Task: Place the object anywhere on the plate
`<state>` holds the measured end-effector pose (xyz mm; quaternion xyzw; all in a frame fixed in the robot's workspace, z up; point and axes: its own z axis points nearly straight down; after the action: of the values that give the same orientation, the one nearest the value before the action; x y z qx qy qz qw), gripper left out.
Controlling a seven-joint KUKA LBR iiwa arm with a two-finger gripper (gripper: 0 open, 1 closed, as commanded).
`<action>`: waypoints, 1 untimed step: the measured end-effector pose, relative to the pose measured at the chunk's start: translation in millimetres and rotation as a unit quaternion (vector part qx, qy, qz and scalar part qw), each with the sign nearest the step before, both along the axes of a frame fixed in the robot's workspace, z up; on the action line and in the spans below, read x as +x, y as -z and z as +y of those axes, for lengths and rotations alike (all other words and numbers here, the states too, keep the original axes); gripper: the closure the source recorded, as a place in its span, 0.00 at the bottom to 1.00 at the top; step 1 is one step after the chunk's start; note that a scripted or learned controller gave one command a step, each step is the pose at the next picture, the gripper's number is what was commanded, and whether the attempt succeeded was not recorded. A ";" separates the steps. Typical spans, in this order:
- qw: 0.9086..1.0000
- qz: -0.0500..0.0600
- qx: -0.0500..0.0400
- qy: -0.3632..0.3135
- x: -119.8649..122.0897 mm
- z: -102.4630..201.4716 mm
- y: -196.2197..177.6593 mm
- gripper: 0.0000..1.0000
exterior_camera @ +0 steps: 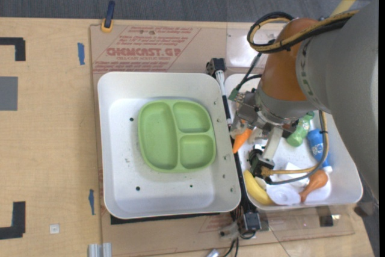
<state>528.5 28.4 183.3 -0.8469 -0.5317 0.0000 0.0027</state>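
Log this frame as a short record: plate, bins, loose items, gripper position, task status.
plate: green plate, three compartments, in the left bin, nothing on it
right bin: banana, orange carrot-like piece, green item, blue item, white item, orange item
gripper: low over the right bin, among the items; grasp unclear
task status: not yet done

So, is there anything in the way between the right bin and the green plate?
Only the two bin walls where the bins meet. The plate lies bare in the left bin, with nothing on it. The gripper is down in the right bin.
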 end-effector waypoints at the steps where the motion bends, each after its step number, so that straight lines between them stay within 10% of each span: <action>1: 1.000 0.000 -0.001 0.011 27.7 46.9 -9.1 1.00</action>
<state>556.2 75.3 192.4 -0.8525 -0.5228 0.0003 0.0013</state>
